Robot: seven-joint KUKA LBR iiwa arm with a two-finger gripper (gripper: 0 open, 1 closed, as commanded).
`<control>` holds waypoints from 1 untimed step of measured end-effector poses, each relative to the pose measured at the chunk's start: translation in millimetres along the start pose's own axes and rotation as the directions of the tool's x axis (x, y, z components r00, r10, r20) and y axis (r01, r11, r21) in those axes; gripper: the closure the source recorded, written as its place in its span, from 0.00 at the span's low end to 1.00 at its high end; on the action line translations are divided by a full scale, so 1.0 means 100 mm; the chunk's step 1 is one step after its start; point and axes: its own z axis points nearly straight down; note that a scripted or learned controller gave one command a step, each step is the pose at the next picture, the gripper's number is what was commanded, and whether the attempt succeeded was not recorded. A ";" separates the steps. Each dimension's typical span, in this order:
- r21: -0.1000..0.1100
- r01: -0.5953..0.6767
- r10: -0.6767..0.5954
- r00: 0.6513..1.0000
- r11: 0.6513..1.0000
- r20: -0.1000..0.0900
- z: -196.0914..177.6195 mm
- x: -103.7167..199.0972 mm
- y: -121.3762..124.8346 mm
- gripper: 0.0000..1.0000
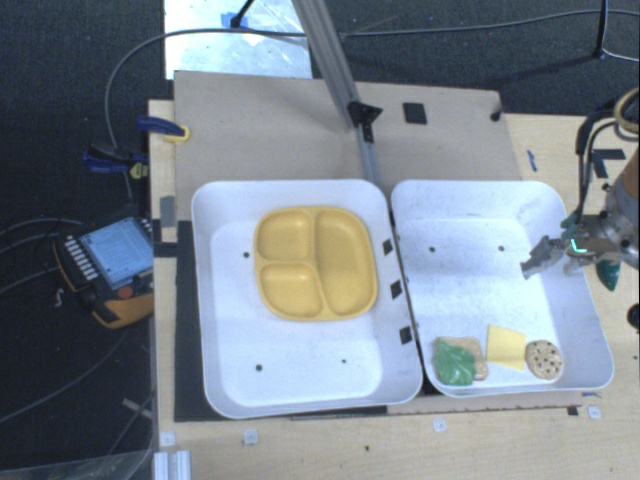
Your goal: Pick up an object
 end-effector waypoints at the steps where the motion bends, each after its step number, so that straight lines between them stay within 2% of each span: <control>1: -0.001 0.000 0.000 1.000 1.000 0.000 0.00 0.00 0.00 0.00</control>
